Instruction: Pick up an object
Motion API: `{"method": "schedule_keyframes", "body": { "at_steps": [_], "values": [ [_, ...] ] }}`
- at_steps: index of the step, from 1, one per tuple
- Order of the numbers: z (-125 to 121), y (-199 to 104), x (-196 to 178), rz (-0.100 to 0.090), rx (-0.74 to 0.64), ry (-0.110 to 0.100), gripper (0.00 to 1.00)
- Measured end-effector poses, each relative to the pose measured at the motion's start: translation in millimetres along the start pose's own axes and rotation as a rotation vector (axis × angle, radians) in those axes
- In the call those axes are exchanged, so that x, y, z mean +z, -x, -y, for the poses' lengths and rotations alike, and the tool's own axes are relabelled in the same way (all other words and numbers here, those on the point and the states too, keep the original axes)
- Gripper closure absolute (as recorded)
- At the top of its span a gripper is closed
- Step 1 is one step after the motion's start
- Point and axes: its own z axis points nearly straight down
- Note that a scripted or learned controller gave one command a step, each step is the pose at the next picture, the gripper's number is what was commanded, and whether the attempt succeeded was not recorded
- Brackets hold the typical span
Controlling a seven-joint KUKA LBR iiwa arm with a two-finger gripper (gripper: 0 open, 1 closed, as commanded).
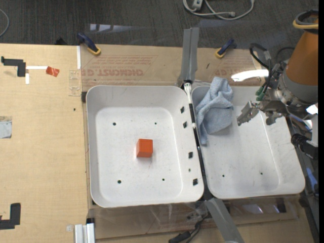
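the gripper hangs with fingers spread and holding nothing over the right bin, near the grey cloth in its far-left corner; an orange block lies mid left bin.

An orange-red cube sits in the white left bin, whose floor is dotted with small dark marks. A pale blue-grey cloth lies in the white right bin. The table is light tan wood, with brown cardboard bearing faded red lettering along its far edge.
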Motion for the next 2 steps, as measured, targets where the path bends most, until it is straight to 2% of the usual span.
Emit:
{"method": "schedule_keyframes", "body": {
  "at_steps": [1,2],
  "values": [
    [-20.9,27.7,118.6,0.000,-0.239,0.001,0.00],
    [-51.9,10.9,162.4,0.001,-0.446,0.004,0.00]
  ]
}}
